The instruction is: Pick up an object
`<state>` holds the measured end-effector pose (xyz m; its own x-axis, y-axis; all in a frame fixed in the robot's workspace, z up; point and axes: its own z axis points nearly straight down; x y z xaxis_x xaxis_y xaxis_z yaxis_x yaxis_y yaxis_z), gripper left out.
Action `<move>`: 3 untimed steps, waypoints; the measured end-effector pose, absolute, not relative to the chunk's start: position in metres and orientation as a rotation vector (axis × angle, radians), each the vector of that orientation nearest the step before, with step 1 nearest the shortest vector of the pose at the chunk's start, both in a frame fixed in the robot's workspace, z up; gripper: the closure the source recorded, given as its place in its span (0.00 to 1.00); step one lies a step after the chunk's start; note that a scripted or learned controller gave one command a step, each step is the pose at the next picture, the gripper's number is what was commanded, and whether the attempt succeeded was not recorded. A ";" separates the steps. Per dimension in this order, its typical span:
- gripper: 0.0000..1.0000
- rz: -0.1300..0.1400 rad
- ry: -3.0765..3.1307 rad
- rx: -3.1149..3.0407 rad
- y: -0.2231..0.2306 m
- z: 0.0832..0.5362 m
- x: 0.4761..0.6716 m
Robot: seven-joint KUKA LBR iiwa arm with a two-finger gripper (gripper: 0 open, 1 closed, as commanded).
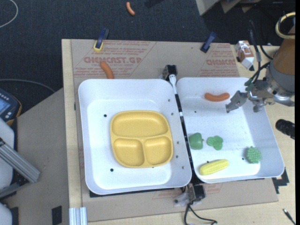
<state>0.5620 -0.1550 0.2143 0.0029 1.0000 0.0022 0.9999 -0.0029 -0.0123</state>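
The brown board point(154, 55) under the two bins carries red printed letters. On its left part, behind the left bin, the print reads "CHEMCAST GP", as far as I can make out. On the right part the same red print appears, but there the letters are too blurred to read.

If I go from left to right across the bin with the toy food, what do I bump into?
Green pepper → yellow corn → green broccoli → bumpy green piece. The orange sausage lies farther back, above the corn and broccoli.
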 end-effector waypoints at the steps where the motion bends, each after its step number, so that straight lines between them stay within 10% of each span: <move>1: 0.00 0.000 -2.222 -2.222 -0.155 0.221 0.565; 3: 0.00 0.006 -2.216 -2.216 -0.146 0.117 0.547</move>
<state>0.5474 -0.1461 0.1174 0.0004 1.0000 0.0030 1.0000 -0.0004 -0.0080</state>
